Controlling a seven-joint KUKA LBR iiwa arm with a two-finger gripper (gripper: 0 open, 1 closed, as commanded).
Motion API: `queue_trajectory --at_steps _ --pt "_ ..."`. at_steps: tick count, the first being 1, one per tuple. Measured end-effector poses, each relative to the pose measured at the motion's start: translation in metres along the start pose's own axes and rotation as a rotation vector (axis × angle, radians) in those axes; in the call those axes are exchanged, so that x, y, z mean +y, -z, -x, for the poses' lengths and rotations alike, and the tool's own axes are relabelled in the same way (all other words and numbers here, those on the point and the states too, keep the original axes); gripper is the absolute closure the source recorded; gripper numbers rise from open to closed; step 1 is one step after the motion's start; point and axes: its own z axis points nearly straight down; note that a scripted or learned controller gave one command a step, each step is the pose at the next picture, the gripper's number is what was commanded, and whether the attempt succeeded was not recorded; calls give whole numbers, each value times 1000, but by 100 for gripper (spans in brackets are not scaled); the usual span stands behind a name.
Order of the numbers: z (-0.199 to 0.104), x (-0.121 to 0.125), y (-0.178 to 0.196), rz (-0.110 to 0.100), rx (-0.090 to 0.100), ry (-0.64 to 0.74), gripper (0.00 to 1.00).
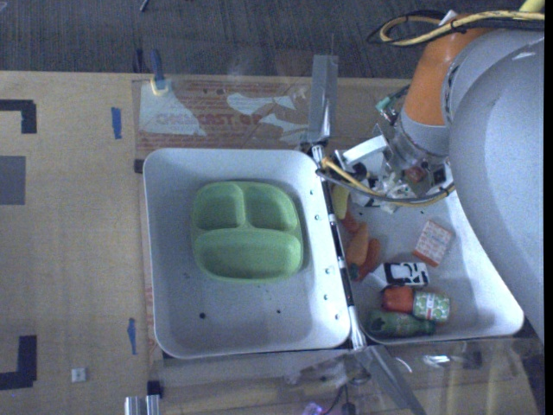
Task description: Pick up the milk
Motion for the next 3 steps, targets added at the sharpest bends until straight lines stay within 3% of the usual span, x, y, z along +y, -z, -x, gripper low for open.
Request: queue_trajectory --at_steps 1,2,3 --pt "48 -37 54 0 0 466 100" --pt "29 -66 32 0 0 492 100" --pt "29 -65 32 0 0 492 0"
